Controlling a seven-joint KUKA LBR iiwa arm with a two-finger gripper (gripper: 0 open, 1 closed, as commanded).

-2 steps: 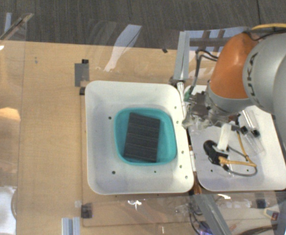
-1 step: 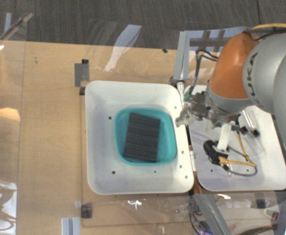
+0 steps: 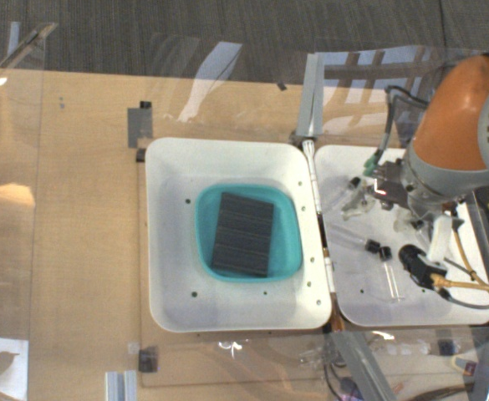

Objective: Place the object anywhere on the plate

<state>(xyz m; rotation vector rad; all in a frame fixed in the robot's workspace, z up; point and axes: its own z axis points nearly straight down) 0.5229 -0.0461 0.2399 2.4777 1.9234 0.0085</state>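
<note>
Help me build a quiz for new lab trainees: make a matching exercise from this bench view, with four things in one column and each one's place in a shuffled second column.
Things:
1. dark ridged block
2. teal plate
3. arm
4. small black piece

Places:
A. above the right-hand bin
B. on the floor of the left-hand bin
C. on the floor of the right-hand bin
D. lying on the plate

Pairs: 1-D, 2-B, 3-A, 4-C

Glossy teal plate, matt ribbed dark block
</note>
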